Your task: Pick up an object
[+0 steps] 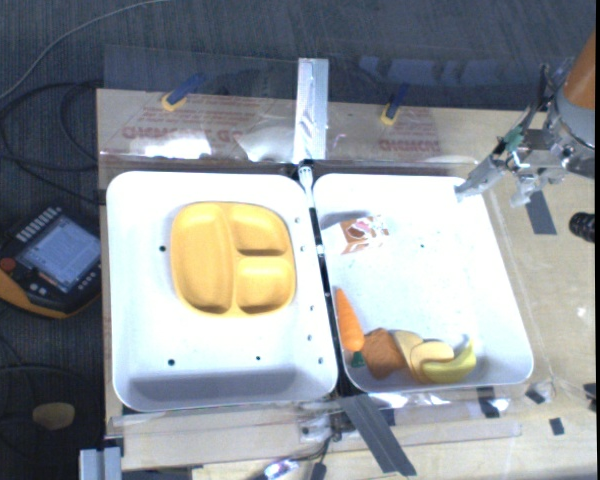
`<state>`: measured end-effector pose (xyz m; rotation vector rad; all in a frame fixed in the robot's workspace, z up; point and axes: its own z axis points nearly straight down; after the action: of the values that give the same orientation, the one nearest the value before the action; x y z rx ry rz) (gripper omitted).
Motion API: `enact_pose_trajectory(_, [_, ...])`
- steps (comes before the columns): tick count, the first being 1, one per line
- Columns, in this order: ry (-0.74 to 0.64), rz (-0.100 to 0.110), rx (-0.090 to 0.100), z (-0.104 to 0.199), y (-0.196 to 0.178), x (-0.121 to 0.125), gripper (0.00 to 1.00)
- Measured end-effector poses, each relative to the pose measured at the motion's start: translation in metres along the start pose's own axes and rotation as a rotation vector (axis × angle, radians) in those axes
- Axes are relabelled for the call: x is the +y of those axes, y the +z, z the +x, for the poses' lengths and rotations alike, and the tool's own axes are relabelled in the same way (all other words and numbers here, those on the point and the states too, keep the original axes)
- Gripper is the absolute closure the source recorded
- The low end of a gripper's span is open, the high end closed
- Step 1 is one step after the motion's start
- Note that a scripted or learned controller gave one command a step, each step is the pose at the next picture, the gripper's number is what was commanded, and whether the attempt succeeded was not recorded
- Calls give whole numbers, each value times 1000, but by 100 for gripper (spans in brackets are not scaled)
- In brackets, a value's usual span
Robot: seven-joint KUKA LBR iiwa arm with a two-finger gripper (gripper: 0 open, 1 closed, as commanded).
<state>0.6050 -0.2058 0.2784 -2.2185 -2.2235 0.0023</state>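
The right bin (480,268) holds an orange carrot (349,320) along its left wall. A brown-orange round item (380,354), a beige piece (415,345) and a yellow banana (452,364) are bunched at its front edge. A small red-and-white item (362,231) lies near the bin's back left. My gripper (505,194) hangs over the bin's back right corner, far from all of these. Its fingers are spread open with nothing between them.
The left bin (140,348) holds a yellow divided plate (233,258). A metal divider (312,118) stands behind the seam between the bins. A handheld controller (42,260) lies on the floor at the left. Tape scraps dot the bench at the right.
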Motion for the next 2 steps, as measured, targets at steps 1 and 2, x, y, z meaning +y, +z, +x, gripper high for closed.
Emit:
enact_pose_trajectory(1, [-78, 1, 1, 68, 90, -51, 0])
enact_pose_trajectory(2, [-38, 1, 0, 80, 154, -32, 0])
